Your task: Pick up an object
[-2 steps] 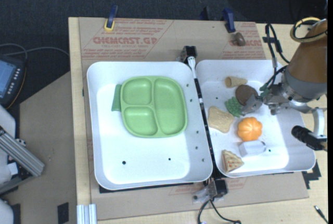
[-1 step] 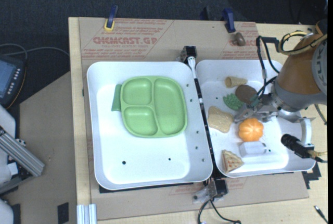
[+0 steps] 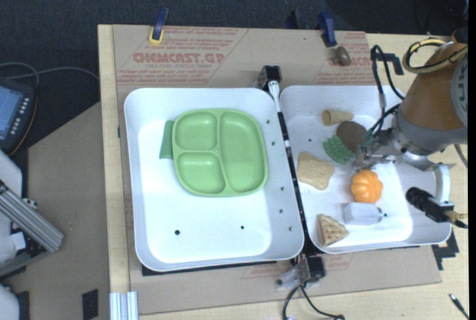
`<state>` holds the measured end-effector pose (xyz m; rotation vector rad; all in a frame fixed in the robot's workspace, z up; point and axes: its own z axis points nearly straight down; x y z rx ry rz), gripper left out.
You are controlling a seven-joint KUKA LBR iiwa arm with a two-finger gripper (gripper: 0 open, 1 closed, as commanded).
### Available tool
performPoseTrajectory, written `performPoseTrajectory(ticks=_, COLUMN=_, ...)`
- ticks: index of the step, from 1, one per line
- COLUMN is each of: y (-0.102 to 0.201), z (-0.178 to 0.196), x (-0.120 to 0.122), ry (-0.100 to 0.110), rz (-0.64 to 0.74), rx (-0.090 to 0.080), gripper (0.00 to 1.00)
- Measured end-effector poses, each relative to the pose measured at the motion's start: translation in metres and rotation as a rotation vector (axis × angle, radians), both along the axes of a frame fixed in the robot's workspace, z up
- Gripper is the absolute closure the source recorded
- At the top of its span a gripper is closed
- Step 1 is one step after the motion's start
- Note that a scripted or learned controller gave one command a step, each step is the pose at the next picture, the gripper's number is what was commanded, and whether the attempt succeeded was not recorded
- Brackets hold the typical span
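My gripper (image 3: 369,155) hangs low over the middle of the right bin (image 3: 394,106). It is just above a small orange pumpkin-like fruit (image 3: 366,187) and right of a green leafy piece (image 3: 338,150). A brown round item (image 3: 350,134) lies beside it on the upper left, partly under the wrist. Also in this bin are a tan piece (image 3: 336,117), a beige bread slice (image 3: 314,171), a clear pale block (image 3: 362,215) and a sandwich wedge (image 3: 332,229). I see nothing held in the gripper.
The left bin (image 3: 149,214) holds a green divided plate (image 3: 220,151) in its upper half. A rail with black fittings (image 3: 285,155) separates the bins. Clamps (image 3: 157,28) sit on the cardboard edge at the back.
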<state>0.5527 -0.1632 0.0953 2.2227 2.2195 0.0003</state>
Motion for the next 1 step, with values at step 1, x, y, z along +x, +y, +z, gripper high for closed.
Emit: performPoseTrajectory(ticks=1, y=-0.0072, z=0.0563, x=0.0093, ry=-0.006, rz=0.001, rx=-0.002, gripper=1.00)
